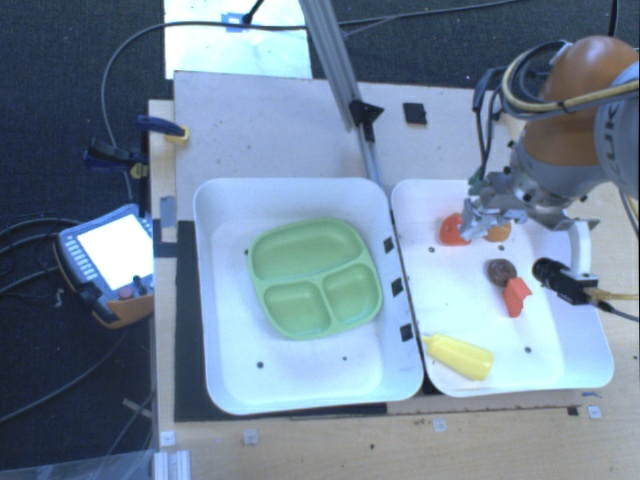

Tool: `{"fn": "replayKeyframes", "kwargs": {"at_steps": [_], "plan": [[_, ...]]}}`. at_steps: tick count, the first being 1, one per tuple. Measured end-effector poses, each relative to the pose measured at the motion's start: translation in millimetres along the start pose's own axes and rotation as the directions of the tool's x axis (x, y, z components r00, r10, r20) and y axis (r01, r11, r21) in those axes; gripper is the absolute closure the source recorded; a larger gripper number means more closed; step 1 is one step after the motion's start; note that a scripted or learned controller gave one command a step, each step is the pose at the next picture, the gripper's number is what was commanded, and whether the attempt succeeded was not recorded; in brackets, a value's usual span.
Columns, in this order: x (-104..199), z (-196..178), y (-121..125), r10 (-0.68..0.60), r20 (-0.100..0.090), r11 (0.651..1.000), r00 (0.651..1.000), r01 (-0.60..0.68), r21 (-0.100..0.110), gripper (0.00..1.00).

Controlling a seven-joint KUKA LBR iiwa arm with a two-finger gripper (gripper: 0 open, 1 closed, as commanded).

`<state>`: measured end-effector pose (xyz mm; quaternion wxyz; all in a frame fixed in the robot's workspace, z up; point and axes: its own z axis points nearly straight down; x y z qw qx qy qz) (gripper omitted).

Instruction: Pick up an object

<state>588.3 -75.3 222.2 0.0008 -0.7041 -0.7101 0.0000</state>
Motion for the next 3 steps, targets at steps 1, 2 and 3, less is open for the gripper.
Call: {"fn": "replayKeyframes", "kwargs": {"at_steps": [1,2,3], "plan": [[51.2,-10.9,-16.0,-0.001,-0.001,1.000,1.000,0.001,-0.001,1.00],[108.6,-2.9,-31.3,-0.002,-0.002,1.000,1.000,0.002,0.000,1.00],[155.6,-10.5,-61.9,-0.002,-0.002,1.000,1.000,0.002,0.000,1.00]]}}
